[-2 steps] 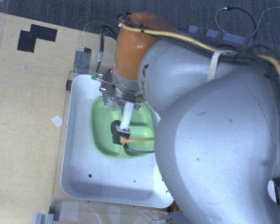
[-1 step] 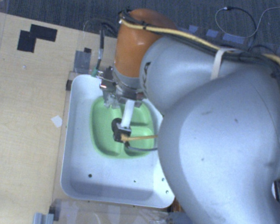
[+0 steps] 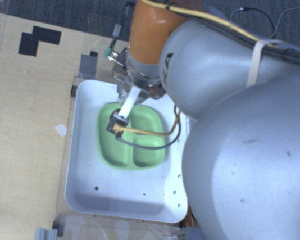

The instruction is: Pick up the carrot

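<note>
1. White bin [image 3: 85, 151] holds a green divided dish [image 3: 111, 151], set towards its far side.
2. The grey arm [image 3: 239, 131] reaches in from the right, and its gripper [image 3: 137, 89] hangs over the dish's far edge.
3. Whether the gripper is wide or narrow, I cannot tell.
4. Where the carrot lies, I cannot tell.

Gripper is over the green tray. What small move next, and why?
Probably lift a little: the gripper hangs over the green tray in the bin, the arm covers the bin's right side, and I cannot tell where the carrot lies.
</note>
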You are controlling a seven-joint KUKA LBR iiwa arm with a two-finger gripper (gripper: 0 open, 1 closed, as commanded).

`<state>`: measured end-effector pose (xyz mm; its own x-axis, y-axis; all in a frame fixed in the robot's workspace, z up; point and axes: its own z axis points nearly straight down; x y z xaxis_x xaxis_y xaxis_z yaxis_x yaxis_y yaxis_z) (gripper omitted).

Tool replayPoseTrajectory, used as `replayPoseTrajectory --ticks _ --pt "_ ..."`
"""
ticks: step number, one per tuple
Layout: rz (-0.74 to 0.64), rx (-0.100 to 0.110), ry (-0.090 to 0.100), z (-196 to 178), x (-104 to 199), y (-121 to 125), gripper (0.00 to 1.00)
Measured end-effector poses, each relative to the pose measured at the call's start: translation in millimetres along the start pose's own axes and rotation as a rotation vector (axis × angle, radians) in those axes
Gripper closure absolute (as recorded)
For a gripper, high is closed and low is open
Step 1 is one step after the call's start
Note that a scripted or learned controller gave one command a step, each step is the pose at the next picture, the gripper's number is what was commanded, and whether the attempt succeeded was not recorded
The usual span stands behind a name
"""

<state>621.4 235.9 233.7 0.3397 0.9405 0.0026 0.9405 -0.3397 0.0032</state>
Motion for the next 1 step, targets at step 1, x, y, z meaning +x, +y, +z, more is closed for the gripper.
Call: replayPoseTrajectory --ticks 1 --pt "0.000 0.000 0.000 0.1 0.0 0.0 0.00"
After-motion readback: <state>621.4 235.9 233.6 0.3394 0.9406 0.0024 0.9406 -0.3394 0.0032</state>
